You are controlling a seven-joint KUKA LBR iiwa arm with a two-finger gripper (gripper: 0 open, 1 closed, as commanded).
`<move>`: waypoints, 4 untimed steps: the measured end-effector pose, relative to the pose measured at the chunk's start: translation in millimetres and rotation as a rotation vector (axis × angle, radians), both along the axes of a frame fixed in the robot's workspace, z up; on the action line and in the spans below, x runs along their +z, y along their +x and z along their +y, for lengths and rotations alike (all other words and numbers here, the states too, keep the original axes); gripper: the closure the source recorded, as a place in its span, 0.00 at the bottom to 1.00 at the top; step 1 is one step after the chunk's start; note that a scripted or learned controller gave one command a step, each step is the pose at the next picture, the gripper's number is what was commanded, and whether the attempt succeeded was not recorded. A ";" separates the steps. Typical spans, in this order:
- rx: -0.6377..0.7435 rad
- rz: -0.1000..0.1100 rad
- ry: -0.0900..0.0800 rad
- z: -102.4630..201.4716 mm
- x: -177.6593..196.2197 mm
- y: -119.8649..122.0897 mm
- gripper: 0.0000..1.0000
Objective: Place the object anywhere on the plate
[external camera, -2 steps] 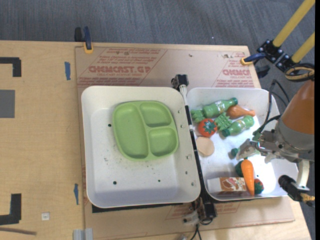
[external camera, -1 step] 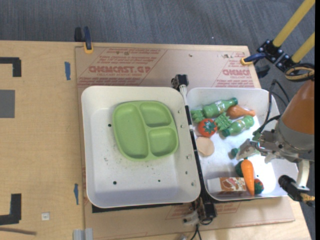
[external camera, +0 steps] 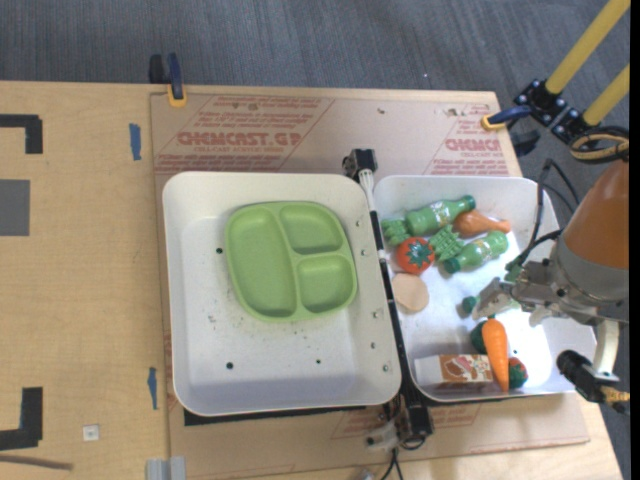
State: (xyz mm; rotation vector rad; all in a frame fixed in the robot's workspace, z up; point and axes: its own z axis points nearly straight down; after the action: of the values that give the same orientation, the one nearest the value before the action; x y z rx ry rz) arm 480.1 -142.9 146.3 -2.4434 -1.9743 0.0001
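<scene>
Camera view looks down at a slant on a desk (external camera: 80, 298) with two shallow white bins side by side. One green plate (external camera: 290, 260) with three compartments lies in the left bin (external camera: 190, 358), nothing on it.

All the loose things sit in the right bin (external camera: 530, 193). I count two green toy bottles: one bottle (external camera: 432, 215) near the top, lying on its side, and a second bottle (external camera: 476, 252) just below it, also on its side. Two toy carrots: a small one (external camera: 483, 224) between the bottles, near the top right, and a bigger carrot (external camera: 495, 343) lower down, standing roughly lengthwise, its green top near the bin's front wall. One red tomato-like piece (external camera: 414, 254) lies beside the divider, touching the bottles' left ends, and one pale round piece (external camera: 409, 293) lies just under it. One small flat carton (external camera: 463, 369) rests along the front wall, just left of the bigger carrot.

One arm (external camera: 603, 238) comes in from the right, grey with its orange band showing at the frame's edge, bent down over the right bin. Its gripper (external camera: 500, 300) hangs just above the bigger carrot's tip, fingers spread apart, nothing between them. That carrot lies in the right bin, well apart from the plate.
</scene>
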 end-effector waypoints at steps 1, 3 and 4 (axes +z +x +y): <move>0.000 0.000 0.000 0.0 0.0 0.0 0.00; 0.000 0.000 0.000 0.0 0.0 0.0 0.00; 0.000 0.000 0.000 0.0 0.0 0.0 0.00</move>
State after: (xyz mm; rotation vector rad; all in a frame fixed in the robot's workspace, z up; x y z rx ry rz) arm 480.1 -142.9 146.3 -2.4434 -1.9742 0.0002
